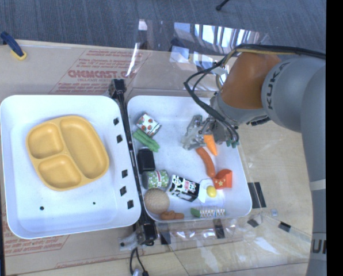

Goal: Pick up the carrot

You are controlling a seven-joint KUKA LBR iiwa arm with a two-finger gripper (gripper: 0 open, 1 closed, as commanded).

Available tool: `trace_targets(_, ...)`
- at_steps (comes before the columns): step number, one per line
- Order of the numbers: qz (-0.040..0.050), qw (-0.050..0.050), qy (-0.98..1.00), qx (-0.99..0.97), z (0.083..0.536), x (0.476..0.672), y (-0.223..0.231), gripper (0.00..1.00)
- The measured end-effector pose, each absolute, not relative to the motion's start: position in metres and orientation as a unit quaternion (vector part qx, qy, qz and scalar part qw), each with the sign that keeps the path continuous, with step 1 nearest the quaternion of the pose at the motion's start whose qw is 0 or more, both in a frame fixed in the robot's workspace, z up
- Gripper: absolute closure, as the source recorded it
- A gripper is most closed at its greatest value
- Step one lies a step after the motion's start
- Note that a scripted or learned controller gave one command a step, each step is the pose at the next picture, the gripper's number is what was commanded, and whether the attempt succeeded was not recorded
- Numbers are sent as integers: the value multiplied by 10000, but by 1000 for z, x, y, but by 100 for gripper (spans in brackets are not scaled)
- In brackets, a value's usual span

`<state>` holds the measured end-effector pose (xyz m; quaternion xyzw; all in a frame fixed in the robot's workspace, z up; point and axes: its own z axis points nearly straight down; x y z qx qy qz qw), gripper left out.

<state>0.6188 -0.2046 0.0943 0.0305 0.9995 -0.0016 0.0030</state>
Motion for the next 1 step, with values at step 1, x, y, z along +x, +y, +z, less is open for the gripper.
trace_targets(1,-3,38,9825,1864,165,632,-177,100)
